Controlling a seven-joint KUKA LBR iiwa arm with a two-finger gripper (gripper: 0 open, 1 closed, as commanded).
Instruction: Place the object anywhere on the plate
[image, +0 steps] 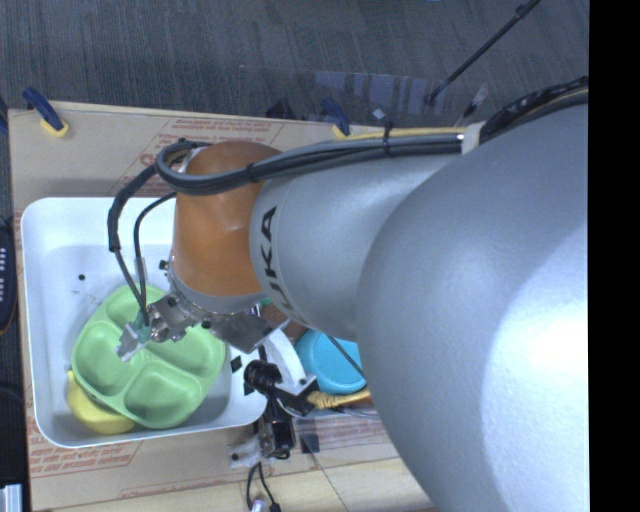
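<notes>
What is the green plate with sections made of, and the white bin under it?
The green sectioned plate looks like moulded plastic: even colour, rounded dividers, a soft satin sheen. The shallow white bin also seems plastic, smooth and slightly glossy with rounded corners, though painted metal can't be ruled out.

A blue bowl (330, 362) (half hidden) beside a yellow dish (92, 410).

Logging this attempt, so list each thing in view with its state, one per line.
Green plate: lying flat in the left bin, tilted slightly over the yellow object.
Yellow object: partly under the plate's edge.
Blue object: in the right bin, mostly hidden by the arm.
Left bin: holds plate and yellow object.
Tool: over the plate.
</notes>
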